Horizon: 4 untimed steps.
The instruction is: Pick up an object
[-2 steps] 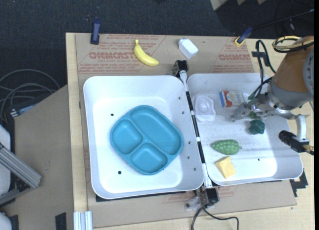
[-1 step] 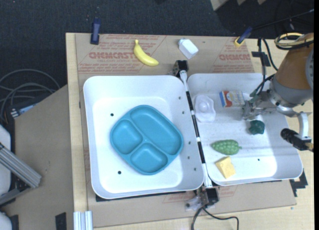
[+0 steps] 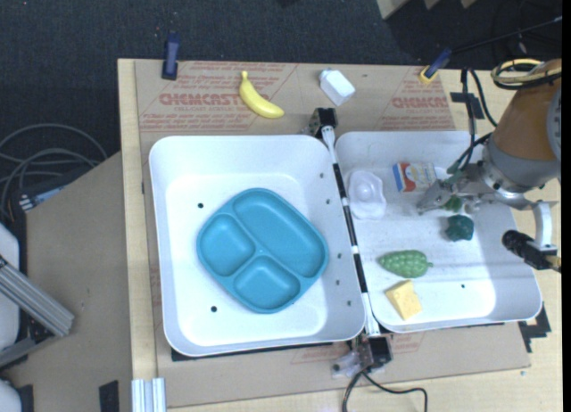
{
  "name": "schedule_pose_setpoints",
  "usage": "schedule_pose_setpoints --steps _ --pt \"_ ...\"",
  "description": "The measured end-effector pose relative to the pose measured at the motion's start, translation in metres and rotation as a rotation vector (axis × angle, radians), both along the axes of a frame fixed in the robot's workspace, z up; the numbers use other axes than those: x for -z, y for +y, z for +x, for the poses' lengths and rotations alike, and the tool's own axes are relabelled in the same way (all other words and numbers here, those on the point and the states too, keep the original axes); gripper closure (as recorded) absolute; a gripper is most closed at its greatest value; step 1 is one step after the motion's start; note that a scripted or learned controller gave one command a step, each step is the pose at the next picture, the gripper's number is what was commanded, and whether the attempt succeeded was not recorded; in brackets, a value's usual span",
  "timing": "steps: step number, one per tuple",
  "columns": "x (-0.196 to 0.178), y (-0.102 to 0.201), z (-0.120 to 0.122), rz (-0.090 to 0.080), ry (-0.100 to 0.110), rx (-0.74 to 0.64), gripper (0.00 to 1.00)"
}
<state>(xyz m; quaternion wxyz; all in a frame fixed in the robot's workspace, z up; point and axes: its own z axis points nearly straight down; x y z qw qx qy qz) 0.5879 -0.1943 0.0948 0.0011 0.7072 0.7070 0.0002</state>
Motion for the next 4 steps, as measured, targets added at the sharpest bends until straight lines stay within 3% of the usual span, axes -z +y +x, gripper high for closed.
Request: schedule_pose_setpoints --steps 1,2,3,4 --pt "0.01 0.0 -0.029 0.001 0.003 0.0 0.0" --pt "0.0 0.0 -0.029 0.0 0.0 0.001 1.0" --pt "-0.063 0.008 0.046 0.0 -0.001 -0.002 1.0" --pt "-0.062 0.008 0.045 0.0 0.001 -0.002 0.0"
